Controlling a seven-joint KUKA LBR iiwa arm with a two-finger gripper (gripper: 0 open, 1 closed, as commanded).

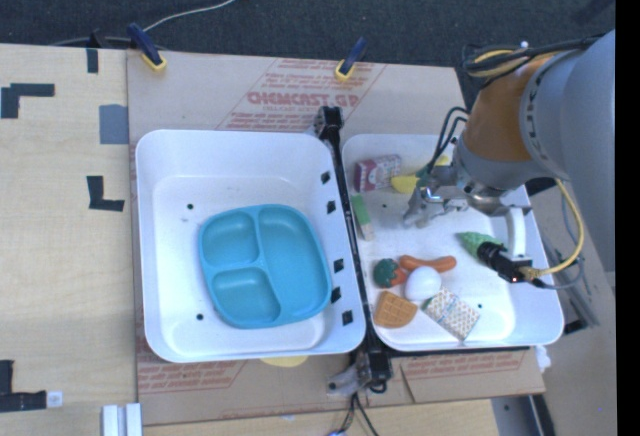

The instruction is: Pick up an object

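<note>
Several small toys lie in the right bin (520,319), near the claw (428,211).
Just beside it: a yellow piece (403,184); whether the claw is spread, I cannot tell.

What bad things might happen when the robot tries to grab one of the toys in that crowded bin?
1. The white egg, the carrot and the green ball lie bunched together, so the tool might nudge or grab two at once.
2. The waffle sits close to the right bin's front wall, leaving little room to get around it.
3. The tool hangs near the yellow toy and could knock it aside.
</note>
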